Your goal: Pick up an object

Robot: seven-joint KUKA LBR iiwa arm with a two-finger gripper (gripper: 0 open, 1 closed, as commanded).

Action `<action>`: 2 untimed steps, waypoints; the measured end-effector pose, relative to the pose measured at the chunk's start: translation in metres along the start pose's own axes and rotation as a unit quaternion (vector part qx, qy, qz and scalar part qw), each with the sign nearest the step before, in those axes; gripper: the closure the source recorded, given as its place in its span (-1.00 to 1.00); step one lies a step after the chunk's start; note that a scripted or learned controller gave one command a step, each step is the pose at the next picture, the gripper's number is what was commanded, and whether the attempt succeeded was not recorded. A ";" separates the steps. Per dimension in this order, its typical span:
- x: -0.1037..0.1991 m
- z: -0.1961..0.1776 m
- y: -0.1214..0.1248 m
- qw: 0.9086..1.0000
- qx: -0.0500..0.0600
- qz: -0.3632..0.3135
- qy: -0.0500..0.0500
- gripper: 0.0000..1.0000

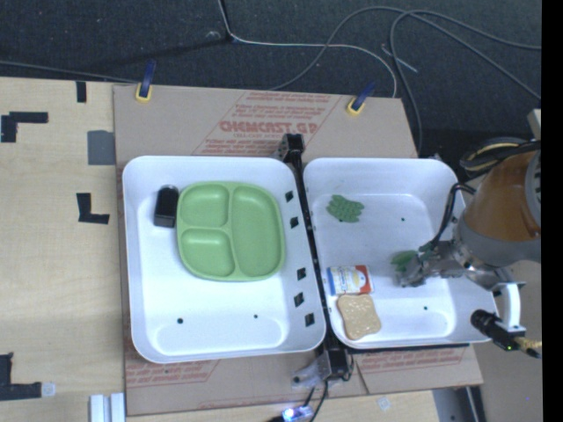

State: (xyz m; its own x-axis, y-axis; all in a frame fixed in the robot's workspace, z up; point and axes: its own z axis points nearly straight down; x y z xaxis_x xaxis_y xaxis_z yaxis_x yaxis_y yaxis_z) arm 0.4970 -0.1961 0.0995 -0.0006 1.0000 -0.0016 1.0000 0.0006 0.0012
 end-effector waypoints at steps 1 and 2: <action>0.001 -0.042 0.002 1.000 0.000 0.000 0.001 1.00; 0.006 -0.102 0.009 1.000 -0.002 -0.001 0.000 1.00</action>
